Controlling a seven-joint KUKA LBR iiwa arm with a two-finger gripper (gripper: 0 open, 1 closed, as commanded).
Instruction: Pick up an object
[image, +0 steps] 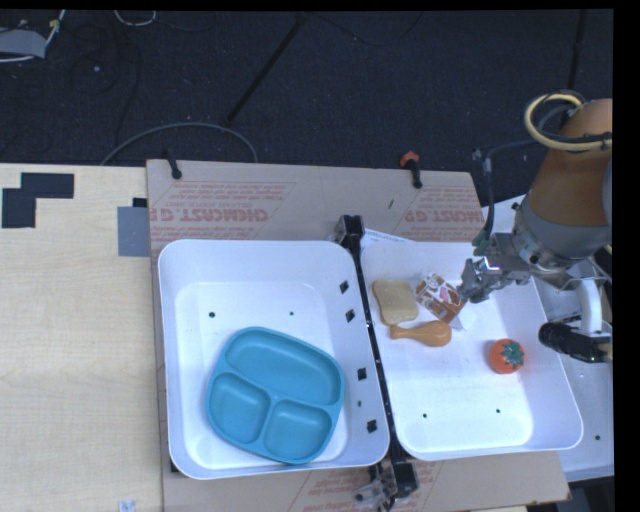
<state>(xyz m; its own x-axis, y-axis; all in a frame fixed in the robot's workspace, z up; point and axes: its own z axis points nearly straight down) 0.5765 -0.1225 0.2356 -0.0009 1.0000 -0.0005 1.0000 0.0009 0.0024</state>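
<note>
Red-and-white, the small packet (439, 296) sits in the far part of the right bin (560, 440), and my gripper (474, 284) is right at its right edge. I can't tell from here whether the jaws are spread or clenched, nor whether they touch the packet. Just left of the packet lies a tan bread slice (396, 300), and nearer to me, touching or almost touching both, a yellow-brown drumstick (424, 333) lies on its side. A tomato (506, 356) with a green top rests well to the right, near the bin's right wall, apart from the rest. The grey arm (565, 215) comes in from the far right, orange band above. In the left bin (180, 300) a blue tray (272, 394) with three compartments lies flat in the near part.
</note>
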